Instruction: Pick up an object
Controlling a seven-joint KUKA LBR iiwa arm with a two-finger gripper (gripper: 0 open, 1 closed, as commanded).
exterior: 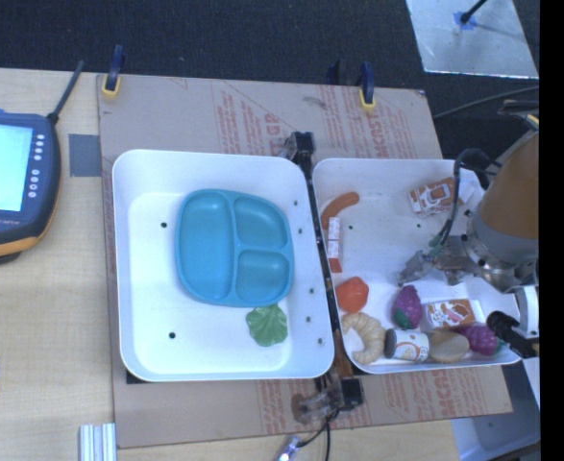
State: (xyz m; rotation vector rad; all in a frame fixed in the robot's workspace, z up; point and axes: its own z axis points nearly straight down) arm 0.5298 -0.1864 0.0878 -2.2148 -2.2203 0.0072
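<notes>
2 white bins (128,257), blue plate (233,246), toy food (406,307), gripper (433,265)

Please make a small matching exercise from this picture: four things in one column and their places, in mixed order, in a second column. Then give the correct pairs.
Things:
1. blue divided plate
2. green lettuce piece
3. orange sausage
4. croissant

Places:
A. right bin, near its front left corner
B. left bin, in the middle
C. right bin, near its far left corner
D. left bin, just in front of the plate

Pairs: 1-B, 2-D, 3-C, 4-A
</notes>
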